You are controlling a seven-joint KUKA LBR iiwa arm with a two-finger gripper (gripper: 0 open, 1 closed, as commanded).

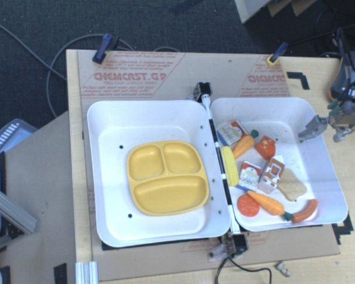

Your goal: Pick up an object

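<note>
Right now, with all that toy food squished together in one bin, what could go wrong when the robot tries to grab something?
The toys in the right bin lie packed close, so the gripper might bump a neighbour or pinch two at once. The corn lies against the bin's left wall, so it may be hard to grab. The sausage could roll away.

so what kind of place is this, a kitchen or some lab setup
Most likely a robot lab test bench, not a kitchen: two white bins clamped to a paper-covered board, toy food like a plastic corn cob beside a yellow divided plate, and a gripper reaching in from the right.
</note>
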